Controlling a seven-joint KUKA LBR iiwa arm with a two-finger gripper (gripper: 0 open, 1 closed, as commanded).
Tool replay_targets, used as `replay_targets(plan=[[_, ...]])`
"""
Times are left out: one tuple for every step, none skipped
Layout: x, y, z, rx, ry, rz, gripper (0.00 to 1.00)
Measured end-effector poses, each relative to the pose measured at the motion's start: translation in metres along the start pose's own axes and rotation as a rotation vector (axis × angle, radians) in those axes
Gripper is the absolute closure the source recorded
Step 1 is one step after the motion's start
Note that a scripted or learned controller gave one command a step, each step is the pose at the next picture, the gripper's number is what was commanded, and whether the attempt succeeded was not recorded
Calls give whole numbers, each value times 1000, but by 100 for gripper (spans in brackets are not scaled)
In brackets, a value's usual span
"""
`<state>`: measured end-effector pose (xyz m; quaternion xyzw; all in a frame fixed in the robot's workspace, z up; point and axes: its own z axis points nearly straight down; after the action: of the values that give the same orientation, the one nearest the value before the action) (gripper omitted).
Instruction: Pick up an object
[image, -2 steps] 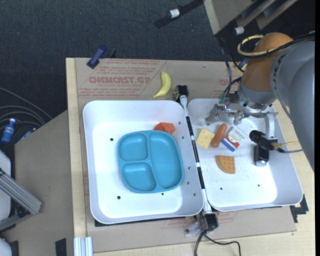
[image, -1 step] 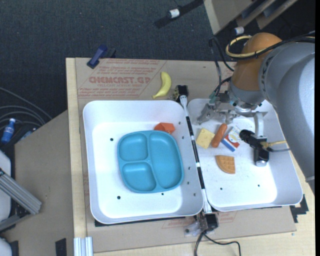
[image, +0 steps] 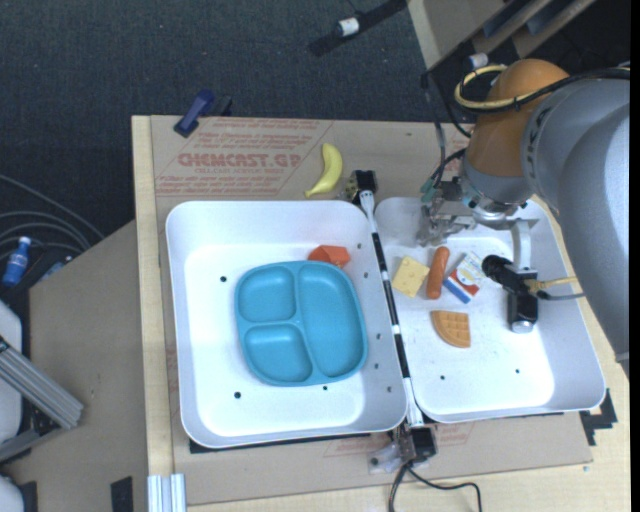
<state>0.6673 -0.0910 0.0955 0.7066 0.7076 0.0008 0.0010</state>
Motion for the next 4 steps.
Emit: replay_targets(plan=[[0, 0, 0, 0, 0, 0, 0], [-3, -15, 11, 5, 0, 2, 0], [-3, -14, 0, 4, 1, 2, 100], [55, -46, -132, 1, 1, 0, 100]])
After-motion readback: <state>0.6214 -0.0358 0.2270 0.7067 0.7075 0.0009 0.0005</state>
